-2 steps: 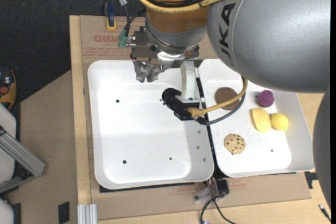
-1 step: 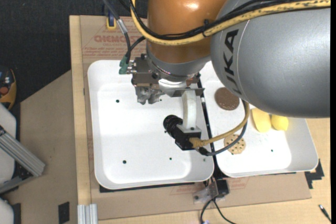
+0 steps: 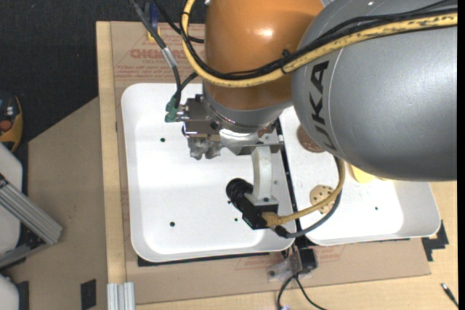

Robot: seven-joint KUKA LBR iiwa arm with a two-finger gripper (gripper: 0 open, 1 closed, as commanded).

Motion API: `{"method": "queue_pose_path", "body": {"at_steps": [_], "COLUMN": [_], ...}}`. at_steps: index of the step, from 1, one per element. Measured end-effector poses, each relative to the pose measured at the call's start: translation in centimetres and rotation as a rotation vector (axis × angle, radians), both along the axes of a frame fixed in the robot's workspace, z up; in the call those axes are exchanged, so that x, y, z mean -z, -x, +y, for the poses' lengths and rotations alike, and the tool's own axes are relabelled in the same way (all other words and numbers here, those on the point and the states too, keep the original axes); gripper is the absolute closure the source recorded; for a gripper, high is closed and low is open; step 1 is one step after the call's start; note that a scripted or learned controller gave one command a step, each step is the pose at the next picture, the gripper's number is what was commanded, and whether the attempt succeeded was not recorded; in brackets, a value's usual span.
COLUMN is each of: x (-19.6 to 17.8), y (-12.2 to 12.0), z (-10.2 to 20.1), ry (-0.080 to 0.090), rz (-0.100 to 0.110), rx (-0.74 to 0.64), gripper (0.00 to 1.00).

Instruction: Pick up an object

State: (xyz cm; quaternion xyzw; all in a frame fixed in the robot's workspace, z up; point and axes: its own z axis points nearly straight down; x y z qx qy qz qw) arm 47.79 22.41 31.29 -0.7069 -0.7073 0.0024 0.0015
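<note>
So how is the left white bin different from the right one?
The left bin shows much of its white floor, dotted with small dark specks, while the right bin is mostly covered by the grey arm. The left bin has the arm's wrist hanging over it; the right bin has a tan perforated disc showing. Both are shallow and white.

Two bins sit side by side on the surface [image 3: 109, 156]. The arm [image 3: 378, 76] reaches from the right edge over the left bin [image 3: 156, 221], covering much of the right bin [image 3: 407, 218].
</note>
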Motion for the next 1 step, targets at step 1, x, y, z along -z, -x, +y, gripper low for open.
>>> {"method": "queue_pose_path", "body": {"at_steps": [1], "x": [-0.48], "y": [-0.15], "z": [-6.06], "ry": [0.001], "rz": [-0.003], "rx": [0.007], "gripper": [1.0]}}
